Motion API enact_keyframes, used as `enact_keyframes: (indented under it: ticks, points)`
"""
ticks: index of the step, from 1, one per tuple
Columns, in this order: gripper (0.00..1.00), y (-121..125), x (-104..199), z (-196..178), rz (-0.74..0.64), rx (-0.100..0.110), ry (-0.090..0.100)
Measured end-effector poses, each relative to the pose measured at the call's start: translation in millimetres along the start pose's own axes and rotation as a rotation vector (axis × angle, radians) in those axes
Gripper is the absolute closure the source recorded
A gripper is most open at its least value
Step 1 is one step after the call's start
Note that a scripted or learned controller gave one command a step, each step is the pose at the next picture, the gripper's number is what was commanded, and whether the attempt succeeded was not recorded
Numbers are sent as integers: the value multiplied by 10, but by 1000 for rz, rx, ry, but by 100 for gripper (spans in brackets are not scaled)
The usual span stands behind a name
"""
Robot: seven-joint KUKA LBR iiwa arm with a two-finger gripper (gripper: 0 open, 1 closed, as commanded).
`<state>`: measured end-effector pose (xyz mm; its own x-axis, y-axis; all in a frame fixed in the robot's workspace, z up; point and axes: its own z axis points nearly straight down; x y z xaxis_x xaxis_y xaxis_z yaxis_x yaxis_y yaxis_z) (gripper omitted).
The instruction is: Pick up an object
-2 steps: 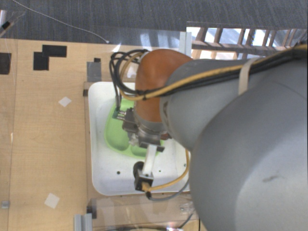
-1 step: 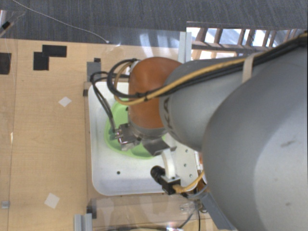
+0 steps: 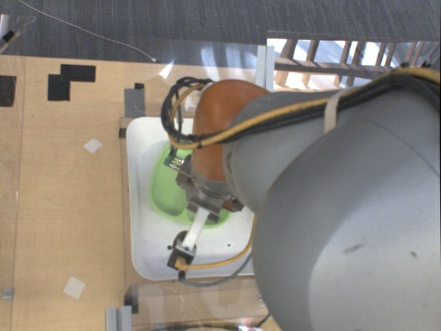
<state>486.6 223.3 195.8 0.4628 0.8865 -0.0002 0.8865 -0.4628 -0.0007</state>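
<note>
Grey metal at the centre of the frame: the gripper [image 3: 205, 200], down inside the white bin [image 3: 135, 205] and largely hidden beneath the wrist and the orange band [image 3: 220, 123]. Cannot tell whether open, closed or clamped on anything, with the arm's own bulk in the way. Just beside it, toward the left of the frame, a pale green object [image 3: 164, 185], rounded and smooth-looking, lying on the bin floor in the bin's upper-left part and running partly under the gripper; touching or merely close, impossible to say. Reads as mid-attempt: down at the object, no lift evident. Plenty to go wrong from here: closing off-centre on a broad, rounded, possibly slick shape and squeezing it out sideways; catching only an edge and losing it on the way up; pressing too deep and pinning it against the bin floor; nudging it into the left wall, out of reach. As for the bin's contents, just that green object in sight, with bare white floor toward the lower left corner. Anything further right, covered by the big grey arm [image 3: 344, 219]. Outward again: light wooden bench [image 3: 55, 219] around the bin, black block markings [image 3: 69, 81] at upper left, two small pale squares [image 3: 93, 145] on the wood, dark carpet [image 3: 207, 5] along the top.
</note>
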Motion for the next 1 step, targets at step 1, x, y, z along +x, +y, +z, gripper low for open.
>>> enact_keyframes:
  ticks: [1]
  points:
    - [100, -35, 122, 874, 309, 1, 2]
